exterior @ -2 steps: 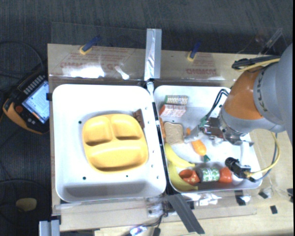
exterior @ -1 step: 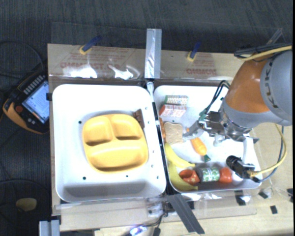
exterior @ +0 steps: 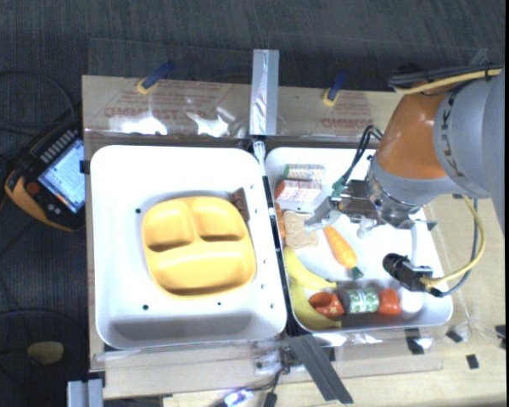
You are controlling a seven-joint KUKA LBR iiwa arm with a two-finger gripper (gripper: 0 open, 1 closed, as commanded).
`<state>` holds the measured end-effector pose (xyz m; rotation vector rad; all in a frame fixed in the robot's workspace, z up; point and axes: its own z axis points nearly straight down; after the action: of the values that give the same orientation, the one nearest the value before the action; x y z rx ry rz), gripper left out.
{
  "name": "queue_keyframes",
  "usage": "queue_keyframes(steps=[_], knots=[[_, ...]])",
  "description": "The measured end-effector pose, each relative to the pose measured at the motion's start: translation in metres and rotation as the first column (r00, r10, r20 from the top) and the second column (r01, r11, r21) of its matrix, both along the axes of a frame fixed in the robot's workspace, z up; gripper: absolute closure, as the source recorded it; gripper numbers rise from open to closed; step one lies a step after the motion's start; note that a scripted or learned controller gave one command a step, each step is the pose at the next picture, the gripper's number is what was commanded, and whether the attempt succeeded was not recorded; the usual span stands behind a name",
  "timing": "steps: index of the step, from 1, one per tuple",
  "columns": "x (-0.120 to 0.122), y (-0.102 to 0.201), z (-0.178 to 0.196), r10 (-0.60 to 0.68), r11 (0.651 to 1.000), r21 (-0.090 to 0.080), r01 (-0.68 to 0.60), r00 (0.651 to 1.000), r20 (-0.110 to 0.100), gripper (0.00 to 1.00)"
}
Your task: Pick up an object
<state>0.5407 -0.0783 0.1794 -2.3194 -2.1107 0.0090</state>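
I see the counter (exterior: 153, 100) with two bins. The left bin (exterior: 119, 312) holds a yellow tray (exterior: 199, 244). My arm (exterior: 424, 142) hangs over the right bin (exterior: 437, 308). I cannot tell how the fingers stand. A carrot (exterior: 340, 247) lies right below them.

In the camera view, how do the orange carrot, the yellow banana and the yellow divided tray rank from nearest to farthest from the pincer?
1. Orange toy carrot: just below the pincer, in the right bin.
2. Yellow banana: lower left in the same bin.
3. Yellow divided plastic tray: in the left bin, farthest.
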Motion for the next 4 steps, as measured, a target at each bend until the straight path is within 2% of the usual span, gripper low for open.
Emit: queue_keyframes(steps=[1, 2, 3, 4], knots=[[0.045, -0.051, -0.089, 0.004, 1.000, -0.003, -0.004, 1.000, 0.019, 0.00], [0.032, -0.024, -0.073, -0.021, 1.000, 0.000, 0.021, 1.000, 0.001, 0.00], [0.027, -0.048, -0.088, 0.034, 0.999, 0.002, -0.034, 0.999, 0.021, 0.00], [0.030, -0.049, -0.078, 0.034, 0.999, 0.000, -0.034, 0.999, 0.028, 1.00]])
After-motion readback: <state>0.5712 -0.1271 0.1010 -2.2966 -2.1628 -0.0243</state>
